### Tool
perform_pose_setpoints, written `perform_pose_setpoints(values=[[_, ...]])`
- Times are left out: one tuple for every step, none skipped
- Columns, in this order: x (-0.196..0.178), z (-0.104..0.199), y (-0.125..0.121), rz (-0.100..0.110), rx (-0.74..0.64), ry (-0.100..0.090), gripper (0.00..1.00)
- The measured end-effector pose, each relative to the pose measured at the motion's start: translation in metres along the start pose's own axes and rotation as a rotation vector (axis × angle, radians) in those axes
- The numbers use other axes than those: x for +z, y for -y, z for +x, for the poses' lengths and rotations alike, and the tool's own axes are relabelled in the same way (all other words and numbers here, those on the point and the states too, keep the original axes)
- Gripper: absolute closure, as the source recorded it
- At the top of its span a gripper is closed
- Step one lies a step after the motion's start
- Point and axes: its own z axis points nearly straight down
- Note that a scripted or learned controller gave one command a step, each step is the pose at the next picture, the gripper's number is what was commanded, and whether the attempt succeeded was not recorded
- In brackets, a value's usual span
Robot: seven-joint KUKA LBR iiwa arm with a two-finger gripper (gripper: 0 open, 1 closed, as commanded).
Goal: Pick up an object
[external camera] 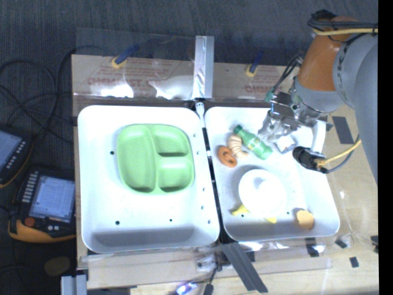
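The grey arm with its orange band reaches in over the far right corner of the worktop, and its hand (274,128) hangs low in the right-hand shallow white bin (325,192), just above and beside the green plastic bottle (252,142) lying tilted there. From where I stand I cannot tell how the hand is set, and nothing is visibly lifted, so I judge the pick not yet made: the approach looks done, the grasp and the lift remain.

The bottle seems the likeliest target, being closest. Touching its near side lie a tan ribbed shell-like toy (235,144) and an orange ring (228,158). Toward the near edge of that bin sits a white round upturned bowl (262,190), with a small yellow piece (240,211) at its left and an orange block (303,217) in the near right corner.

The left white bin (98,220) holds a pale green divided tray (155,157). Crinkled clear plastic sheeting (147,72) is clipped along the worktop's far edge. Off the left edge, on the dark carpet, rest a handheld control pendant (46,203) and cables.
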Motion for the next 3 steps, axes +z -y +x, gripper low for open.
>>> perform_pose_setpoints(values=[[-0.036,0.050,-0.005,0.001,0.557,0.003,1.00],[-0.093,0.022,-0.002,-0.001,1.011,0.003,1.00],[-0.101,0.022,-0.002,0.000,1.004,0.010,1.00]])
